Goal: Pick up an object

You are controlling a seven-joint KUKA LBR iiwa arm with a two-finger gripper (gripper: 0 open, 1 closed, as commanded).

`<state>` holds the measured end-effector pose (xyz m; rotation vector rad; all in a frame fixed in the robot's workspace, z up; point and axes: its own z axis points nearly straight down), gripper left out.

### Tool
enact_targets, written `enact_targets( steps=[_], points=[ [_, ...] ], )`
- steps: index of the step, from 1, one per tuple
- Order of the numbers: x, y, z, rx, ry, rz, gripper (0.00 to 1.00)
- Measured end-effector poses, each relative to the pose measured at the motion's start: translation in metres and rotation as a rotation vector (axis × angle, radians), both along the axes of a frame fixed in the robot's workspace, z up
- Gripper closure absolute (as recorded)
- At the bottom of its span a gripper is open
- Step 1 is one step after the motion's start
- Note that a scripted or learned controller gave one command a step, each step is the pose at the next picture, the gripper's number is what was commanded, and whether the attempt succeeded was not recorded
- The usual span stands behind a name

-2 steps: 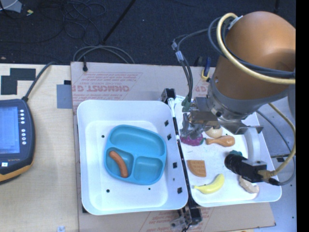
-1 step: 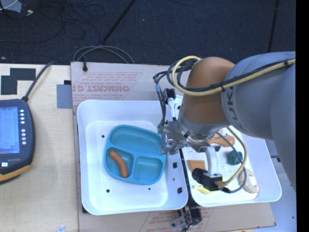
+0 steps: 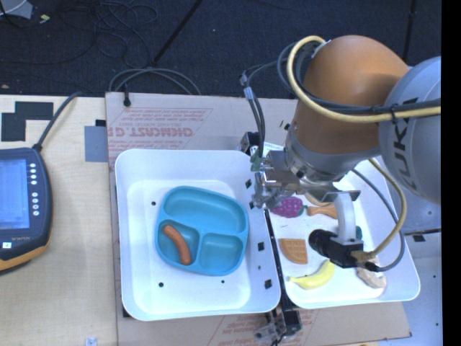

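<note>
Banana [image 3: 315, 277] lying lengthwise left to right in right bin [image 3: 403, 283], tool [image 3: 265, 186] near purple grapes [image 3: 289, 207], grip state unclear

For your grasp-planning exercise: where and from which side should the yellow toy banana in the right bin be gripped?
Probably grip the yellow toy banana across its thicker middle, coming straight down from above. It lies flat on the right white bin's floor, curved, with open floor along both long sides.

The cardboard sheet [image 3: 162, 125] bears red print (upside down, reading "CHEMCREST").
</note>
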<state>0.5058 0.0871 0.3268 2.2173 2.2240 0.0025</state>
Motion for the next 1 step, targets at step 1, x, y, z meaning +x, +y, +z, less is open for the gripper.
enact_targets(
  steps=[1],
  points=[
    [-0.0142, 0.0364, 0.1337, 0.001, -0.005, 0.002, 1.0]
  ],
)
